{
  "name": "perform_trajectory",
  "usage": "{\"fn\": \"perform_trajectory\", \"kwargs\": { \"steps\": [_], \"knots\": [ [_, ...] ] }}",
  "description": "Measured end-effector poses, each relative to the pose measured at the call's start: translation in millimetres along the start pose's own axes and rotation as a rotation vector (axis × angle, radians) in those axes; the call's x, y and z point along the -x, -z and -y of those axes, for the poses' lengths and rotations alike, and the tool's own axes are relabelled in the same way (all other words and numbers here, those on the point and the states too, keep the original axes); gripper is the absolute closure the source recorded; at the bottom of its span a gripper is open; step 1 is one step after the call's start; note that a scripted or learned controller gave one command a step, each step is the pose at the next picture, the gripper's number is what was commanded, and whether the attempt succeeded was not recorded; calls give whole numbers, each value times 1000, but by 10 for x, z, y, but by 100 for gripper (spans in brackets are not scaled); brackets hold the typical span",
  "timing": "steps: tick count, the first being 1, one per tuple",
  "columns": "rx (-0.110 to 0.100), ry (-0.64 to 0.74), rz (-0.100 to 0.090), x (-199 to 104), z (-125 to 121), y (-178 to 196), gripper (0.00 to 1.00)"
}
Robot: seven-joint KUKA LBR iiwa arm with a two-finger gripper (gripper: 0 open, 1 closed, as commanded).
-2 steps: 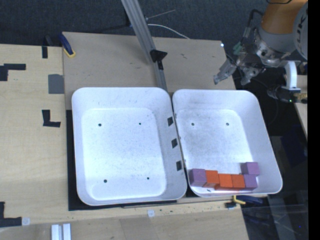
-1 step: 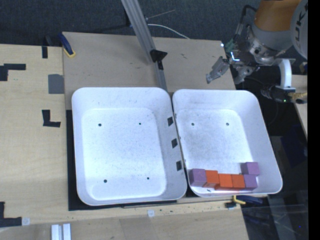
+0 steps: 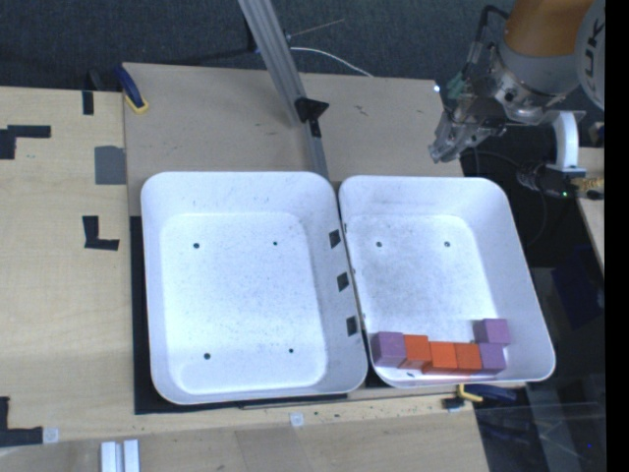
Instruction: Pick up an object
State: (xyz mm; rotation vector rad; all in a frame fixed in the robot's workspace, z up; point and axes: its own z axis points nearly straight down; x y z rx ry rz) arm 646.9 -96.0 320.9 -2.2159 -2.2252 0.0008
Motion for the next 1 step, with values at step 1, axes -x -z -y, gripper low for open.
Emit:
{"fn": "perform_trajectory", "kwargs": {
  "steps": [1],
  "knots": [
    [-8, -2, 1, -40, -211, -1218, 100]
  ]
}}
